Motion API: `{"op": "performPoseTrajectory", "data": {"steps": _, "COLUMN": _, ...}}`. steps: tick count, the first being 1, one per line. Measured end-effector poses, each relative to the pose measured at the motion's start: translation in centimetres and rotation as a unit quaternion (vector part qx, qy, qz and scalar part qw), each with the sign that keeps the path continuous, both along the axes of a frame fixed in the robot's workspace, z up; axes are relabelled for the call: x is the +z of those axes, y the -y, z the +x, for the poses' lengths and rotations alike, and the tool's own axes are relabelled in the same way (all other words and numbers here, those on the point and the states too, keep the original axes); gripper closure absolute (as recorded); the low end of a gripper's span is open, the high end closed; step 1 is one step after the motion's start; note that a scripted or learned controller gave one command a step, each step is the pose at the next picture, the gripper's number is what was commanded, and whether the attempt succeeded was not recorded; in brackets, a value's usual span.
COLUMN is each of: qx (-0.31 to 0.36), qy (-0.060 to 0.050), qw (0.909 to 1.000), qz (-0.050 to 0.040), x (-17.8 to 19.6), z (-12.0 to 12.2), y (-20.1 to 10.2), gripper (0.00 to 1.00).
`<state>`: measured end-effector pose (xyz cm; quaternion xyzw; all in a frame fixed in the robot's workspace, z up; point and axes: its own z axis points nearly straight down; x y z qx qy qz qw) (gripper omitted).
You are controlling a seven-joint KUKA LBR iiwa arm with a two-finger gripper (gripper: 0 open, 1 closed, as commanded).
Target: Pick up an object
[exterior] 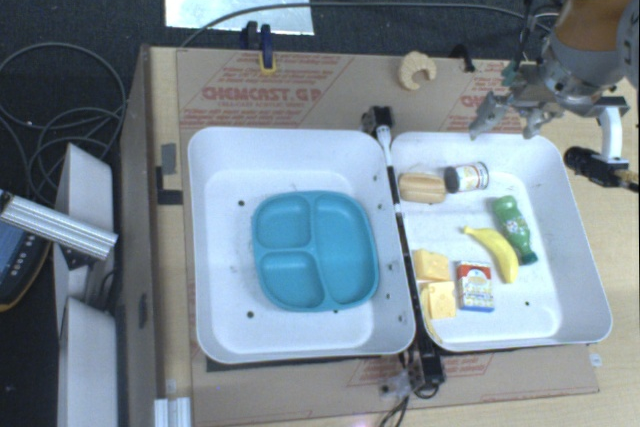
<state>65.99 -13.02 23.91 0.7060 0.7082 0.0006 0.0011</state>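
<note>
My gripper point(511, 118) hangs above the far rim of the right bin point(575, 215), open, with nothing between its fingers. Below it in that bin lie a small jar with a dark lid point(466, 178), a tan bread roll point(421, 187), a green bottle point(513, 227), a yellow banana point(495, 252), two pale yellow cheese blocks point(434, 282) and a small red and white carton point(475, 286). The jar is the nearest object to the gripper, a little toward the camera and left of it.
The left bin point(225, 215) holds a blue divided plate point(314, 250). A tan piece point(417, 70) lies on the cardboard behind the bins. A blue and yellow clamp point(262, 43) sits at the cardboard's far edge. Cables and a silver bar point(58, 225) lie at the left.
</note>
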Motion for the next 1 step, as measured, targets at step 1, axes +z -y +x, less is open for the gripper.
{"op": "performPoseTrajectory", "data": {"steps": 1, "qx": 0.001, "qy": 0.003, "qw": 1.0, "qz": -0.0007, "x": -13.58, "z": -0.08, "y": 3.29, "gripper": 0.0}}
